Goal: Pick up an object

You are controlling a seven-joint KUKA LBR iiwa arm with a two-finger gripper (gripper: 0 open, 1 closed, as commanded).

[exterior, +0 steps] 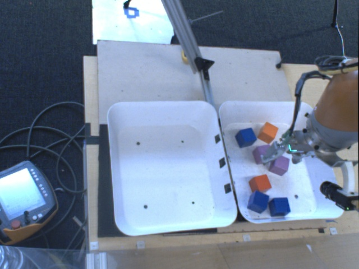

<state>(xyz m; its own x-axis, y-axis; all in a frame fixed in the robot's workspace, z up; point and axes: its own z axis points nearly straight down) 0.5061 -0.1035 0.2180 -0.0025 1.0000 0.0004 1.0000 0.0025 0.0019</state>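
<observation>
The right bin [314, 203] holds several cubes. A blue cube [245, 137] and an orange cube [268, 132] lie at its far side. Two purple cubes [260, 153] [280, 166] sit in the middle. A red-orange cube [259, 182] and two blue cubes [258, 201] [279, 206] lie near the front. My gripper [276, 152] reaches in from the right and hangs low between the two purple cubes, partly covering them. Nothing is visibly lifted off the bin floor.
The left bin [162, 167] stands beside the right one, with a row of black clips [222, 162] along the shared wall. A metal pole [182, 27] slants over the back of the bench. A teach pendant [22, 198] and cables lie on the floor at left.
</observation>
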